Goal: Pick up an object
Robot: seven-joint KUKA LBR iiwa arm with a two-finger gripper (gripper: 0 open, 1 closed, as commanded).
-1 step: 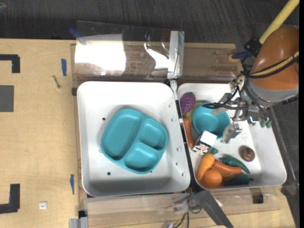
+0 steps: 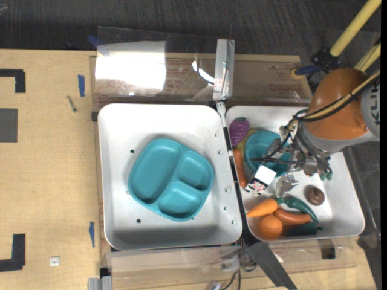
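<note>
Well, the biggest thing to take in is the wooden table point(image 2: 42, 162) with its two shallow white bins side by side. The left bin point(image 2: 115, 125) carries one thing, a teal divided plate point(image 2: 172, 177) lying flat and a little skewed. The right bin point(image 2: 344, 213) is the crowded one, and the grey arm point(image 2: 338, 110) with its orange band reaches down into it from the right.

The jaws point(image 2: 289, 175) hang low over the middle of that bin, amid a tangle of cables. Whether the jaws stand apart or together I cannot tell; the wrist and wiring hide them from up here, and nothing shows between them.

Around them, going down in size: a teal bowl point(image 2: 261, 150) just to the left and behind, an orange carrot-like piece point(image 2: 262, 208) and a round orange fruit point(image 2: 270, 226) near the front edge, a dark green and red pepper shape point(image 2: 299, 213) beside those, a purple grape bunch point(image 2: 239, 127) at the back by the divider, a small white box with print point(image 2: 262, 178) just left of the jaws, and a little brown round thing point(image 2: 314, 193) to the right.

My guess is the white box is the nearest candidate, lying close on the left and slightly forward; its long axis runs on a slant. A short shift left and down would seem to meet it. The dark floor point(image 2: 181, 5) surrounds the table.
</note>
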